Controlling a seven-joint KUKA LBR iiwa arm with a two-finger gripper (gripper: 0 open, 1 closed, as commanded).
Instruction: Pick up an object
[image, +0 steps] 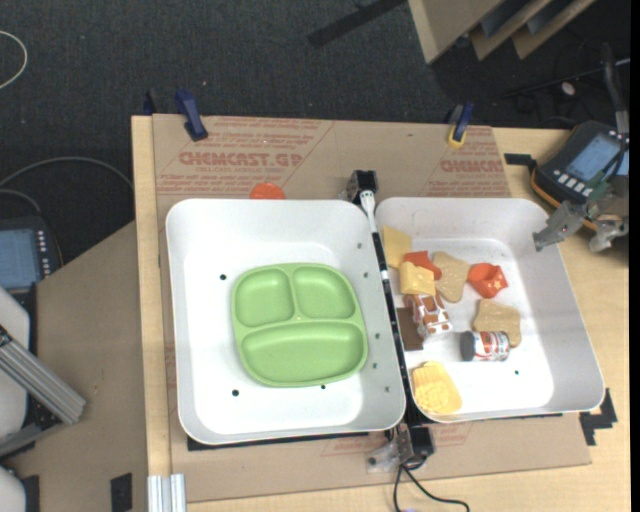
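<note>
The right white bin holds several toy foods. Among them are a yellow cheese wedge, a tan cookie, a red pepper piece and a red-and-white carton. Further forward lie a small can on its side, a bread slice and a yellow corn piece. My gripper is a grey shape at the right edge. It hangs over the bin's far right corner, apart from all the objects and with nothing visibly in it.
The left white bin carries a green divided plate. A dark handheld device sits on the bench beyond the right bin. Blue clamps hold the cardboard base at the back edge.
</note>
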